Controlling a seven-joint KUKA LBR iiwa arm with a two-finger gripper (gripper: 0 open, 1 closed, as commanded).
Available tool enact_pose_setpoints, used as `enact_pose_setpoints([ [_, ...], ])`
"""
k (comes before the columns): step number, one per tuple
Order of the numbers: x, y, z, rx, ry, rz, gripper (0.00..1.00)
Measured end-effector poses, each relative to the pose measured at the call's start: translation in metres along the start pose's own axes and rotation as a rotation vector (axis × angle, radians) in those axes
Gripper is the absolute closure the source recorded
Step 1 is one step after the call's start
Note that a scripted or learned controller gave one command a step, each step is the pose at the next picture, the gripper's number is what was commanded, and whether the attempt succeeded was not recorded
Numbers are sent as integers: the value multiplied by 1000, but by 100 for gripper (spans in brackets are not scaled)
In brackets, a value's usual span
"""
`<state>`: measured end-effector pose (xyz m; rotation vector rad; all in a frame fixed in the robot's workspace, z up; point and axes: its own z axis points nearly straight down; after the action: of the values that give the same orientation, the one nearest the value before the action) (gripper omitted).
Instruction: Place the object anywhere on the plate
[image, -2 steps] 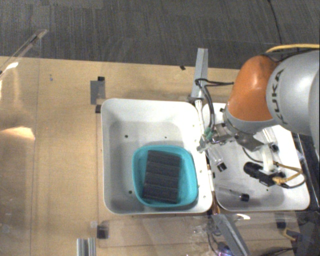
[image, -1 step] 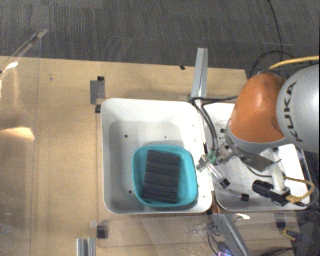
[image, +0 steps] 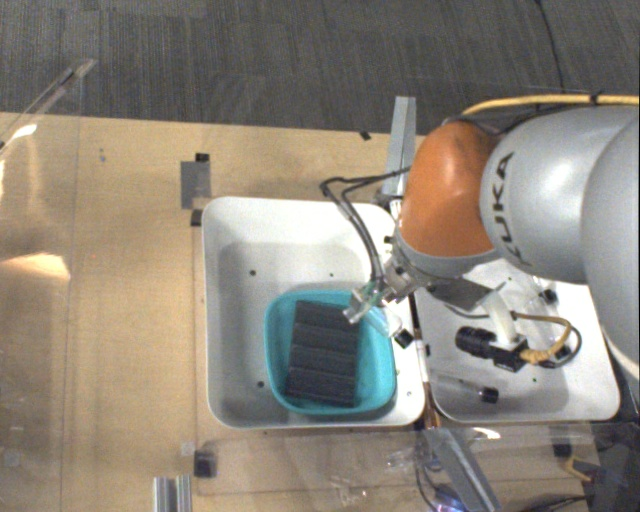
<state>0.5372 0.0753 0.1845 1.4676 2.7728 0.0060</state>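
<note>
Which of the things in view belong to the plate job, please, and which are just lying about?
Job:
- plate
- black block, lying on the plate
- gripper, at the plate's rim

Lying about:
- small black piece in the right bin

Tan bench (image: 100, 350), white bin (image: 240, 260), second white bin (image: 565, 392)

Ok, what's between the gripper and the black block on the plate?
In the camera view, only a thin strip of bare teal plate separates the gripper, at the plate's upper right corner, from the black block.
</note>
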Motion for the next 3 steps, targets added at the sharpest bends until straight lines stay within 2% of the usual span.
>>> enact_pose_setpoints([
  [1,0,0,0,0,0,1,0],
  [2,-44,-36,-72,-3,-3,17,0],
  [3,-44,-33,-83,-10,-7,12,100],
])
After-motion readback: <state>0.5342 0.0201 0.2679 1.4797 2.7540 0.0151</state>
